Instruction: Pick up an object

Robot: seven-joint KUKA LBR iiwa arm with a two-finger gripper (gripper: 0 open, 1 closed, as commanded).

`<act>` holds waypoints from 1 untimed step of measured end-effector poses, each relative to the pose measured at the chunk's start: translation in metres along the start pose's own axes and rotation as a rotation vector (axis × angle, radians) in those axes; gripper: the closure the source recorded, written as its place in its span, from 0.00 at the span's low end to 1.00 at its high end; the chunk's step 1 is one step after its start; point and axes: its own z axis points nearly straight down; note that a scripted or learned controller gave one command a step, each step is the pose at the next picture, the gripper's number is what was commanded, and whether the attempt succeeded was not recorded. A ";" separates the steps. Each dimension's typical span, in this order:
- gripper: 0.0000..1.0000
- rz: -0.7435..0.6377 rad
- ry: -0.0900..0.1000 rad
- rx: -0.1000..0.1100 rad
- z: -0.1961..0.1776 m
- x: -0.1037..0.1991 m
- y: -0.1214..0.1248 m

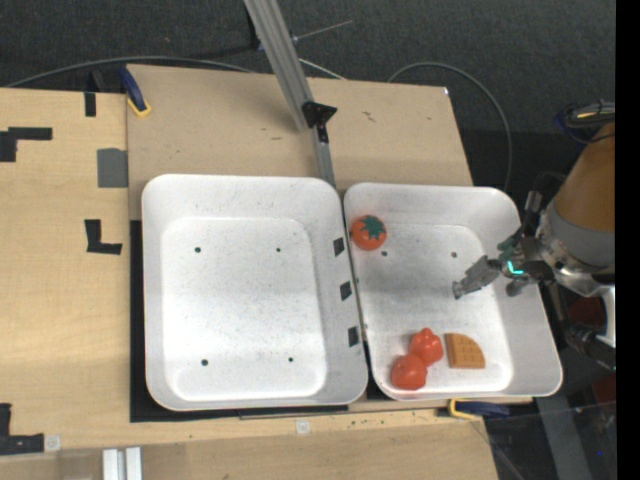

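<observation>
Where the grey arm with its orange band (590, 193) reaches in from the right, its two-finger gripper (470, 286) hangs low over the right shallow white bin (455, 203), in the open middle of the floor. Finger state cannot be told from this angle; nothing shows between them.

Loose objects in that bin: a small round red tomato-like toy with a green top (368, 232) sits at the upper left, close to the wall shared with the other bin, well apart from the gripper. Along the near edge, a red lumpy pepper-shaped toy (426, 345) touches a rounder red toy (408, 372) just below it. Just beside these, to the right, lies a tan wedge-shaped piece like a biscuit (464, 351). All three lie near the front wall, below the gripper.

Left shallow white bin (240, 188) adjoins the right one; dark clips mark the seam. A grey metal bar (285, 58) slants down from the top toward the join.

Bench is pale wood board (60, 268) with black tape marks (95, 236) and a grey patch (112, 167). Dark carpet (450, 18) beyond, with thin cables (480, 88) trailing across.
</observation>
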 end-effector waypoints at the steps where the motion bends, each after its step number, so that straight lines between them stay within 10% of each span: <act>1: 0.00 -0.002 -0.001 -0.004 -0.002 0.000 0.001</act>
